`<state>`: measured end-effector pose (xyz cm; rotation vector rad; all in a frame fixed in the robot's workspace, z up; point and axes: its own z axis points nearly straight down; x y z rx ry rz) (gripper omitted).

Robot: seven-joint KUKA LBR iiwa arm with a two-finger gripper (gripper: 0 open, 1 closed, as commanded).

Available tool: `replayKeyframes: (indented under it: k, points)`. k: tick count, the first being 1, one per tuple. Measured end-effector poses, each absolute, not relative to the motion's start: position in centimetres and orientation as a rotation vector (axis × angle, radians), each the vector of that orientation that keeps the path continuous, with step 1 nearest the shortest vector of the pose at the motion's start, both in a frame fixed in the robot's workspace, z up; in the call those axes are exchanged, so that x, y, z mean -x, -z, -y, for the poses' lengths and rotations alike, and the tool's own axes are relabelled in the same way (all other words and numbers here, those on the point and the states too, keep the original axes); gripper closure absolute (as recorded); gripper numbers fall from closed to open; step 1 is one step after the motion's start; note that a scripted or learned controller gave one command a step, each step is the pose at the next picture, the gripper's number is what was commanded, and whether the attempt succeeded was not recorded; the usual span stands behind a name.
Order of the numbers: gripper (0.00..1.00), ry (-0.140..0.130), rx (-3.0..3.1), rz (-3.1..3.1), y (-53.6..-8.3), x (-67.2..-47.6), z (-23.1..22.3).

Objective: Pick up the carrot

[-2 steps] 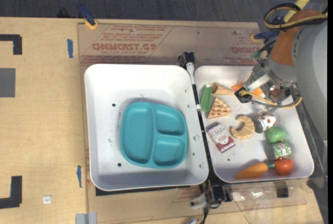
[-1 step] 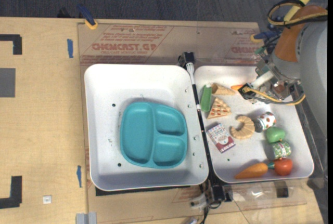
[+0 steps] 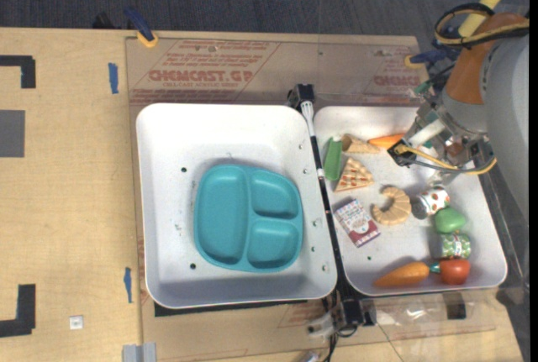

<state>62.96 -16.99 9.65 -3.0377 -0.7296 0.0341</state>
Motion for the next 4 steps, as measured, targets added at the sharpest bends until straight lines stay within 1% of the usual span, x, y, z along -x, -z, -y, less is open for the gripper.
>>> replayKeyframes:
  k: [1,2,3,4]
  points:
    - [0.0,-0.06,3.123,0.298,-8.9,-64.8,14.6]
    - [0.0,0.003,3.126,0.313,-8.8,-60.9,17.8]
    - [0.0,0.014,3.122,0.329,-15.9,-63.0,10.0]
    - [0.0,0.002,3.083,0.596,-9.3,-60.6,15.7]
